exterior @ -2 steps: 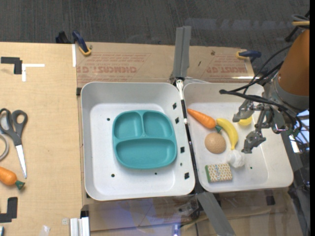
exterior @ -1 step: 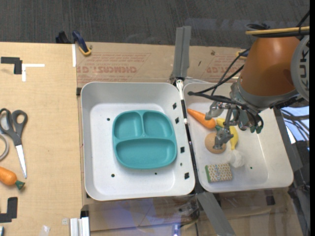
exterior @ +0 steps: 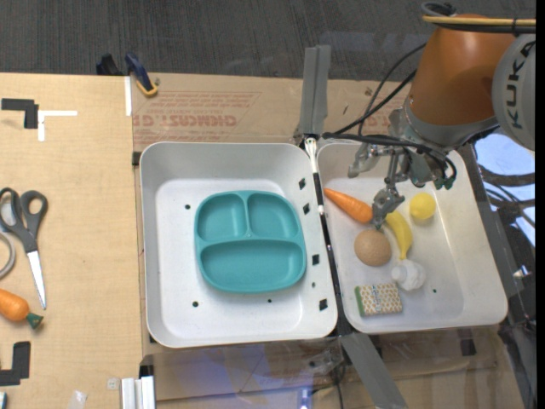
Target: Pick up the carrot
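An orange carrot (exterior: 349, 204) lies in the right bin (exterior: 464, 305), near its left wall, pointing up and left. My gripper (exterior: 386, 204) hangs just right of the carrot's thick end, above the top of a yellow banana (exterior: 399, 233). Nothing shows as held in it. The grey arm with its orange band (exterior: 456, 66) reaches in from the upper right.
The right bin also holds a lemon (exterior: 422, 207), a tan round ball (exterior: 372, 248), a small white object (exterior: 409, 273) and a patterned sponge (exterior: 379, 298). A teal divided plate (exterior: 249, 241) sits in the left bin (exterior: 162, 228). Scissors (exterior: 27, 228) and a second carrot (exterior: 12, 305) lie on the bench at left.
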Available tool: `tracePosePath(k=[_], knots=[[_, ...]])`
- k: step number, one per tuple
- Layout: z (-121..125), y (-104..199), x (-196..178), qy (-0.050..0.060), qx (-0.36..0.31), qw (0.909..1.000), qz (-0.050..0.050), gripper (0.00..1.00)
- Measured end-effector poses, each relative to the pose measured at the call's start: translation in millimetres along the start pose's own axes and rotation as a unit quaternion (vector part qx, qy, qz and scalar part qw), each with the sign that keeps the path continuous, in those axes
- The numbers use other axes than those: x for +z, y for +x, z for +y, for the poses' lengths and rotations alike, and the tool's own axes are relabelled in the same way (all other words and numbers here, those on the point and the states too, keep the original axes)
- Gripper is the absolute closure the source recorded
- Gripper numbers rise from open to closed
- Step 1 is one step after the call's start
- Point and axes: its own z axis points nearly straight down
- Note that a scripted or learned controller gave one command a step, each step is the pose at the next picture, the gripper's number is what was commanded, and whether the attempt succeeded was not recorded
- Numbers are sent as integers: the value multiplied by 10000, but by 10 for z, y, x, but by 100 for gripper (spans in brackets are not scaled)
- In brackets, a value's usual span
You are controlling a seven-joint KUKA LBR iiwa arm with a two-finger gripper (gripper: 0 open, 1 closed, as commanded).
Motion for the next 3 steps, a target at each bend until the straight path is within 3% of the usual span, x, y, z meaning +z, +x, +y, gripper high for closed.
tracePosePath(k=[1, 2, 3], knots=[[436, 72, 6, -8, 119, 9999, 14, 0], [-39, 216, 5, -1, 1070, 9943, 13, 0], [-311, 205, 532, -2, 1361, 9907, 13, 0]])
